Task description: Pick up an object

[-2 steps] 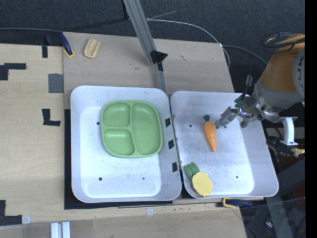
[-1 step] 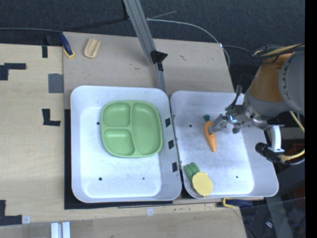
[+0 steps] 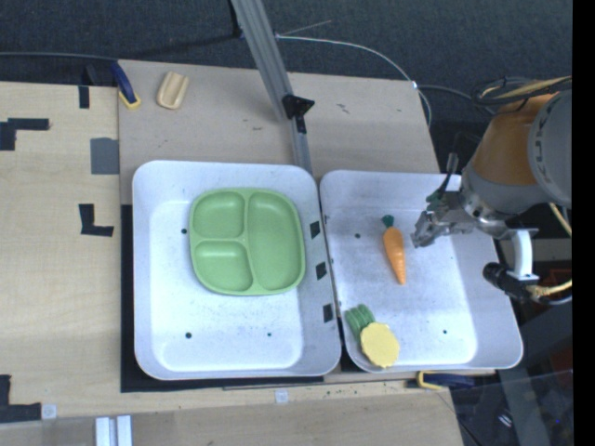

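Carrot (image 3: 395,254) lying flat in the right bin (image 3: 483,342), slanted, green top toward the far side — just left of the tool (image 3: 426,233). Tool low over the bin beside the carrot, nothing seen between its tips; open or closed, cannot tell from this angle. Corn (image 3: 374,337) resting against the near rim of the same bin, well apart from the tool. Green plate (image 3: 247,241) in the left bin (image 3: 153,342), far from the reach.

Risks from here: closing off to one side and merely nudging the carrot — likely rolls, being round and tapered. Pinching the thin tip, and slipping out on the lift. Coming down too hard on the bin floor and skidding past.
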Available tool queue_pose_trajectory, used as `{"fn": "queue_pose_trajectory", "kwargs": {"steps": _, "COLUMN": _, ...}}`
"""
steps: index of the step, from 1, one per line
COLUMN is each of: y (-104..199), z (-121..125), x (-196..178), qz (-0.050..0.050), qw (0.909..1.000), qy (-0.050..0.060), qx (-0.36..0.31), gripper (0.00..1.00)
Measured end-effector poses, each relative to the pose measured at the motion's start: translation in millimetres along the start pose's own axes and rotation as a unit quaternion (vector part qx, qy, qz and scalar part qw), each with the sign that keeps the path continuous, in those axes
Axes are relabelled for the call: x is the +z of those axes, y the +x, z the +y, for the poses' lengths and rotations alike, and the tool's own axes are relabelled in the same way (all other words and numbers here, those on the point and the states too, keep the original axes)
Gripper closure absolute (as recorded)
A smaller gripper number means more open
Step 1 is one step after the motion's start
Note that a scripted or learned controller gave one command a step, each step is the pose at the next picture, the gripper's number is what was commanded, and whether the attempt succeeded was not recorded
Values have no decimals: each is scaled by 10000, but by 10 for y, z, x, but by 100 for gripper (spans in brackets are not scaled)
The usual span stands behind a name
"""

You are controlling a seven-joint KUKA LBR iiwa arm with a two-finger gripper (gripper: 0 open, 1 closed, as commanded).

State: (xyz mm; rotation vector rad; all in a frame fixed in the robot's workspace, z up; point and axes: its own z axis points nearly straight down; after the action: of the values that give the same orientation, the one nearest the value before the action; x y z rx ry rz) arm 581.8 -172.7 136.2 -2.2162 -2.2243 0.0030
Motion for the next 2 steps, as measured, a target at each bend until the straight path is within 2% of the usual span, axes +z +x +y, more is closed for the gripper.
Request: {"fn": "queue_pose_trajectory", "kwargs": {"steps": 2, "y": 38, "z": -24, "x": -969, "qz": -7, "qw": 10000, "qy": -37, "qx": 9, "gripper": 100}}
